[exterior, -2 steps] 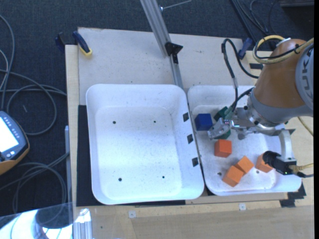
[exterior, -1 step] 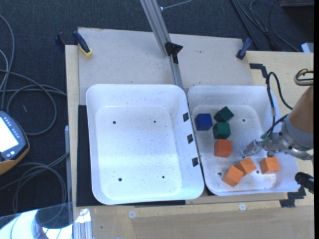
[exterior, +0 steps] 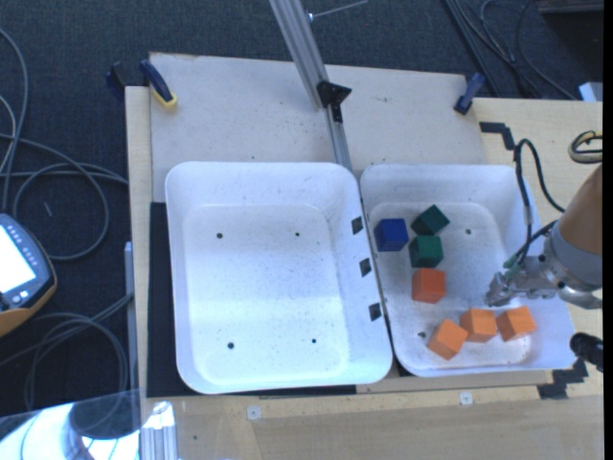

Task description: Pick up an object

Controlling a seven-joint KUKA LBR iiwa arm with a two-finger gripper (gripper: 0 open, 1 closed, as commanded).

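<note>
The right bin (exterior: 479, 182) holds several cubes. A blue cube (exterior: 390, 234) lies at its left, with two green cubes (exterior: 430, 220) (exterior: 426, 251) beside it. Below them sits a red-orange cube (exterior: 428, 285). Three orange cubes (exterior: 446, 338) (exterior: 479, 325) (exterior: 516, 322) lie in a row along the near wall. My gripper (exterior: 503, 291) reaches in from the right and hangs low over the bin's right side, just above and behind the rightmost orange cube. I see nothing held in it.
The left bin (exterior: 182, 257) stands beside the right one, with a divider wall and black clips (exterior: 364, 266) between them. A metal pole (exterior: 306, 56) slants up from the back of the bench. Cables (exterior: 525, 175) trail at the right.
</note>
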